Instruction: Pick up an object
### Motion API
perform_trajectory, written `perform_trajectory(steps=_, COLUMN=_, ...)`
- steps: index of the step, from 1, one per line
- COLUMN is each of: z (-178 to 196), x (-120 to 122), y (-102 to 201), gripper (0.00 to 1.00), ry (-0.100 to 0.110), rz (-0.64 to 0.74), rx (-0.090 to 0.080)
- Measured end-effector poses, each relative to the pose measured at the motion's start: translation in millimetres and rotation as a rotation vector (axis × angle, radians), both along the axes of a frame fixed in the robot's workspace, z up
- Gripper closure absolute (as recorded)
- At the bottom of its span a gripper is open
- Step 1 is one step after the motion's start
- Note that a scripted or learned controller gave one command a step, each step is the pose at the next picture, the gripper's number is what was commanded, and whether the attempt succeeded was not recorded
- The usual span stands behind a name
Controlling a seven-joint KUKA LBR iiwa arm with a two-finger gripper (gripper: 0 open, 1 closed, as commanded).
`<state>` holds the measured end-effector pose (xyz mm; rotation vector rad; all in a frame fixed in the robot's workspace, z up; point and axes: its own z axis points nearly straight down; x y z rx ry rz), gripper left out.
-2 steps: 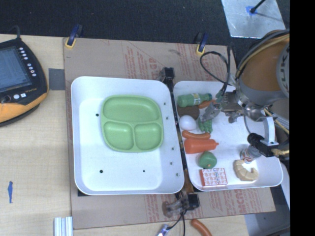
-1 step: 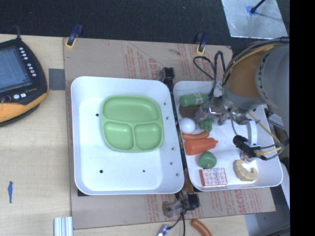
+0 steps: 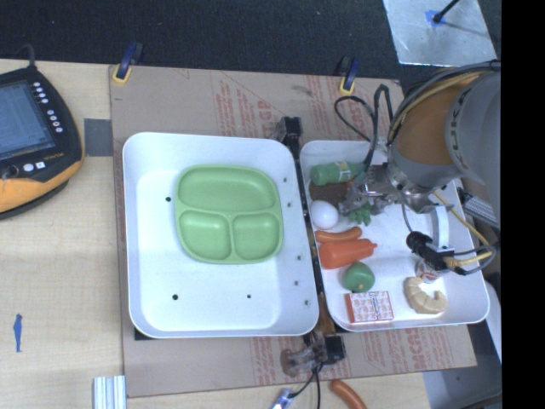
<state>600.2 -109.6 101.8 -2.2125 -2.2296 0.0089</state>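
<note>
Looming over the right bin, the grey arm with its orange band is leaning in from the right and hanging its gripper low among the toys at the far end, as if lining up on something there. From where I stand the wrist is blocking the claw, so I cannot tell whether it is wide, narrow or gripping anything.

Every candidate is lying in that right bin, bunched along its left side: a green bottle near the far rim, a white egg just beside the gripper, an orange carrot below the egg, a green round fruit, a red and white packet and a pale pastry toward the near end.

Next door, the left bin is holding a green divided plate, probably parked out of the way.

Both bins are sitting on brown cardboard clipped to a pale wooden bench; an orange teach pendant is resting at the left, and dark flooring is running behind.
</note>
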Motion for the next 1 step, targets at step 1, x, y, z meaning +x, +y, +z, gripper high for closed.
perform_trajectory(steps=1, z=90.2, x=-3.0, y=46.7, gripper=1.0, ry=-0.001, rz=-0.004, rx=0.005)
